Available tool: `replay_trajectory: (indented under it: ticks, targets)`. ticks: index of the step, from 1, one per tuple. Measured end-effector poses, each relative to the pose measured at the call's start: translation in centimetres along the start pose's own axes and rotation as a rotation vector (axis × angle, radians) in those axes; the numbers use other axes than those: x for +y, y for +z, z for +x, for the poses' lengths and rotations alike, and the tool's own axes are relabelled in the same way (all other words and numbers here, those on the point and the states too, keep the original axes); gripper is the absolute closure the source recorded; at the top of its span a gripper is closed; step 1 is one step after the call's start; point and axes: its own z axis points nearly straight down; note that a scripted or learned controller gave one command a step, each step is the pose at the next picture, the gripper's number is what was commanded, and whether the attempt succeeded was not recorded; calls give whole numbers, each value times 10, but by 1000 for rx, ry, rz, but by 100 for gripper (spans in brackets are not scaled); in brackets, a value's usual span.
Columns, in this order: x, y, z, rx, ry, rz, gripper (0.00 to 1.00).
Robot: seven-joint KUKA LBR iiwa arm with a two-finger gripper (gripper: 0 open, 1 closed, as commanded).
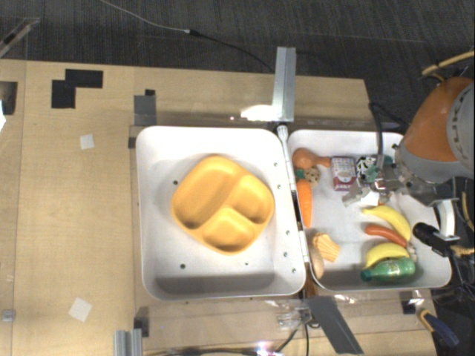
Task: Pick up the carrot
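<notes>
**benchwatcher:** Two white bins side by side on the wooden bench (67,221). The left bin (156,273) has a yellow divided plate (223,202) sitting about in the middle of it. The right bin (438,273) has all the food. The carrot (304,202) lies along that bin's left wall, leafy green end pointing far, orange tip pointing near — just beside the wall, nothing on top of it.

**gripnerd:** And the arm?

**benchwatcher:** The arm (445,124) comes in from the right, orange band up top. The gripper (375,184) hangs over the middle of the right bin, well to the right of the carrot, near a small red-and-white carton (342,173).

**gripnerd:** Fingers apart or together?

**benchwatcher:** Honestly can't tell — it's a cluttered grey blob at that spot. Nothing is visibly between them, and the carrot lies flat on the bin floor.

**gripnerd:** What else is in there?

**benchwatcher:** A brown pear-shaped thing (306,158) at the far end above the carrot, a wedge of something tan (326,248) near the carrot's tip, two bananas (390,217), a red sausage-like piece (386,233) between them, and a green item (390,271) at the near right.
</notes>
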Motion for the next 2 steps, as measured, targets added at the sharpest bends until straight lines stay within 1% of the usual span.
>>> replay_trajectory:
  ticks: [1,2]
  targets:
    - [-42,-23,66,4,113,3,0]
    - [-48,-151,-2,-3,235,-10,0]
